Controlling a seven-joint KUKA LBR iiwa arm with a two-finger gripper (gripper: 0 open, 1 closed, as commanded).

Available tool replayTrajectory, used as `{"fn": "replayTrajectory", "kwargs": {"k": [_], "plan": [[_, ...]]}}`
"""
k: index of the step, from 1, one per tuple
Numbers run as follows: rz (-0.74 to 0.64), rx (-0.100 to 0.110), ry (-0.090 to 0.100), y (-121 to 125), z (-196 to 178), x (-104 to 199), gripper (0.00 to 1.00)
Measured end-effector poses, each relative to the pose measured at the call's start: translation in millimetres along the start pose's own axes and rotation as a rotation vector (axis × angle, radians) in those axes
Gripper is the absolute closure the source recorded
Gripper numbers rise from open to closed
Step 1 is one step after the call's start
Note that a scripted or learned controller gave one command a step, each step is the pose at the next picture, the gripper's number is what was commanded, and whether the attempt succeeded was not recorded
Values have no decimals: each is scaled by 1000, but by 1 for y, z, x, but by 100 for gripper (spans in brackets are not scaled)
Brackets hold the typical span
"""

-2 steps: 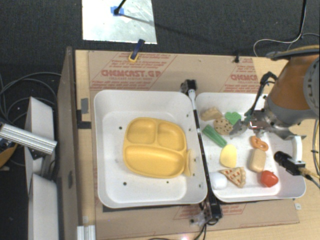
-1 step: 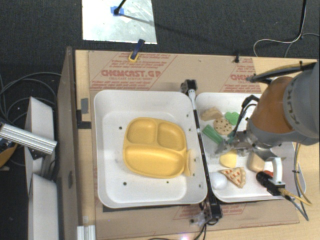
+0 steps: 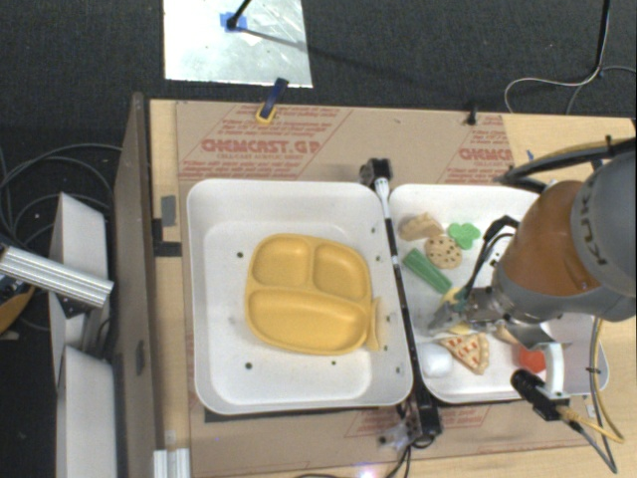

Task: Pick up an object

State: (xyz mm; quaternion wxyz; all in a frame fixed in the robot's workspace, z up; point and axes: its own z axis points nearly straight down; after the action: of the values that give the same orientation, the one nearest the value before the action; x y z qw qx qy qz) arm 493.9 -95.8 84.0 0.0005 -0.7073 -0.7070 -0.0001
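In the right bin (image 3: 418, 202), the pizza slice toy (image 3: 469, 351) lies at six o'clock, just below the gripper (image 3: 450, 316), whose fingers' spread I cannot tell; it looks light, stiff, best pinched across its edges.

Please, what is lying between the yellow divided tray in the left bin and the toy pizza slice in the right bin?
In the camera view, between the yellow tray and the pizza slice run the two bins' adjoining rims, then a small white object beside the slice.
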Motion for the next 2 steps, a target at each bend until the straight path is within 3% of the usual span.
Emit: {"fn": "replayTrajectory", "kwargs": {"k": [1, 2], "plan": [[-3, -5, 1, 3, -12, 0, 100], [2, -10, -5, -6, -102, -41, 100]]}}
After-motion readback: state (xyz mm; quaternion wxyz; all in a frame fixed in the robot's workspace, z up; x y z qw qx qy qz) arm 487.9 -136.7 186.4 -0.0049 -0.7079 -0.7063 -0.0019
